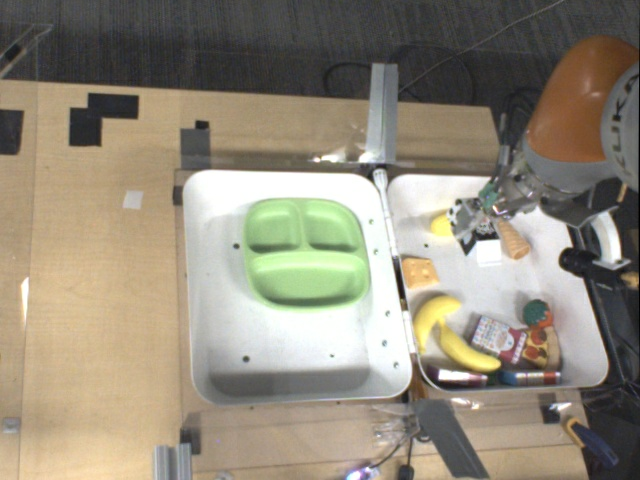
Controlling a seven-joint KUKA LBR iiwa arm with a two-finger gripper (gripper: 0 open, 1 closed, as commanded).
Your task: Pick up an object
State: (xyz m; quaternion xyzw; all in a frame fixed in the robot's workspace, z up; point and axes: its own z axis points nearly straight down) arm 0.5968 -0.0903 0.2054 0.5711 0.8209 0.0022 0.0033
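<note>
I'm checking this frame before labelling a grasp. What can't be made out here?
- Gripper: too small and dark in the camera view to tell whether its fingers are open or shut.
- Yellow object: partly covered by the gripper, identity unclear.
- Red packet: print too small to read.
- Markers at the right bin's front wall: partly hidden by the banana.

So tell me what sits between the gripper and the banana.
A cheese-like cracker lies on the bin floor between the gripper and the banana; it is low and flat, so nothing visible blocks an approach from above.
</note>
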